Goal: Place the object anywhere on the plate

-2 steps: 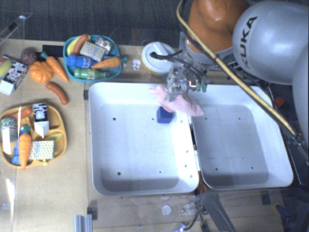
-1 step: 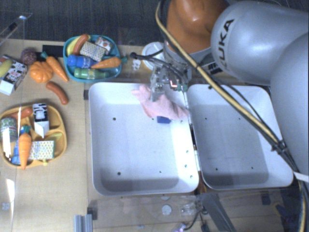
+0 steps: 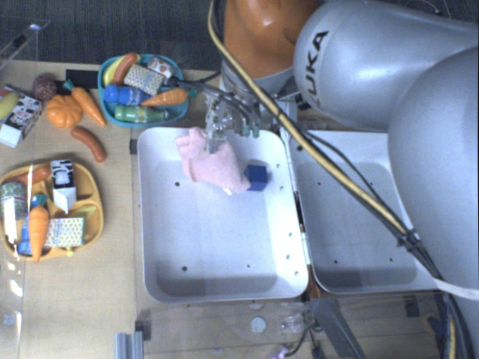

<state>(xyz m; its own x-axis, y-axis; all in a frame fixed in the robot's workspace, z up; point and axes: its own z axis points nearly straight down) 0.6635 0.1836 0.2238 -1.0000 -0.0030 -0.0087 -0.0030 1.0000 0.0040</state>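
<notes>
Two white bins on the bench: left bin [image 3: 217,275] and right bin [image 3: 359,268], sides touching along the middle.

Left bin holds two items, both in its far half. One pink cloth [image 3: 209,167], crumpled, lying from the far-left corner toward the centre. One blue block [image 3: 257,176], just beside the cloth's right edge and touching it or nearly so. No plate can be made out in either bin.

Arm [image 3: 374,73]: grey, with orange band, reaching in from the right across the far rim of the left bin. Gripper [image 3: 218,142] points down over the upper part of the pink cloth, at or just above its surface. Finger spread: cannot tell; the tips blur into the cloth. Nothing can be confirmed as held.

Outside the bins, on the bench to the left:
- One blue bowl [image 3: 112,114] behind the left bin, filled with toy food; count not clear.
- One yellow tray [image 3: 90,200] at the left edge, also with toy food and small boxes.
- Loose on the bench: one orange pumpkin [image 3: 63,111], one carrot [image 3: 90,107], one sausage [image 3: 89,143].
</notes>
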